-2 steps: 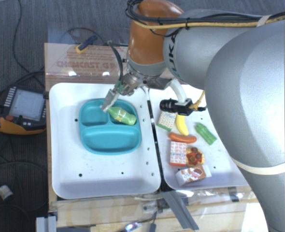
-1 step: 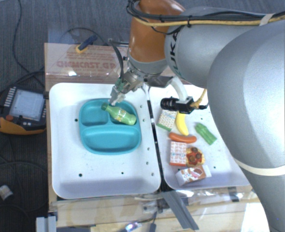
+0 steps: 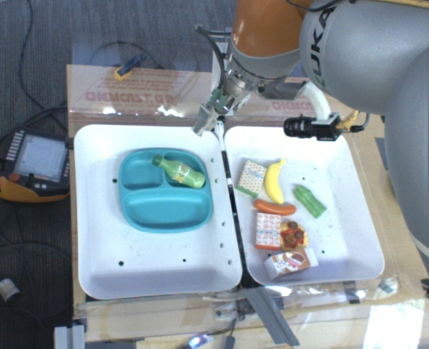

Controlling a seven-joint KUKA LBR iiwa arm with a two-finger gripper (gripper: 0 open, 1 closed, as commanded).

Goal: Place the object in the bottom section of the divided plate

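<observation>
Overhead, the gripper (image 3: 209,117) hung at the bins' far edge; its opening could not be told. Well below it, a green bottle (image 3: 179,171) lay across the divided plate's (image 3: 163,215) upper sections.

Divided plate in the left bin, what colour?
Teal-blue divided plate, plain, seen best in the camera view.

Robotics lab: KUKA arm (image 3: 360,42), bench bins (image 3: 91,217), cables (image 3: 25,115).

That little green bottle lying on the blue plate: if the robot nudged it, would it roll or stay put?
The green bottle lies on its side across the divider of the divided plate, and its round body suggests it would roll readily. It looks like a small plastic toy, so probably light. Its smooth, glossy surface might slip between fingers.
</observation>
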